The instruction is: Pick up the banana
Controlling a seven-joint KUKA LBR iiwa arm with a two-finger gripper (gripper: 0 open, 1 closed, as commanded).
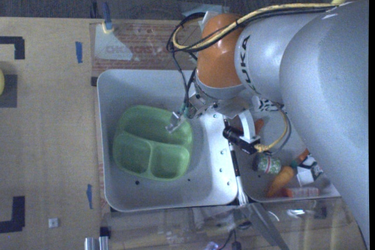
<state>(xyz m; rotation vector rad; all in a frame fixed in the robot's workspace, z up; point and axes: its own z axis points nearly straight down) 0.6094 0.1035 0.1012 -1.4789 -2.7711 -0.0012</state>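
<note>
The pincer (174, 121), its opening too blurred to tell, is hovering over the green plate (153, 143) at centre frame, while a yellow patch that may be the banana (2, 82) is lying at the far left edge, so you are risking an empty grab.

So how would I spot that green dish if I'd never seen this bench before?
Find the left white bin, the one under the arm's orange band. The green dish lies in its middle, with the gripper just over its upper right edge. It is the bin's only green thing, a rounded plate split into three compartments; the toys sit in the other bin.
</note>
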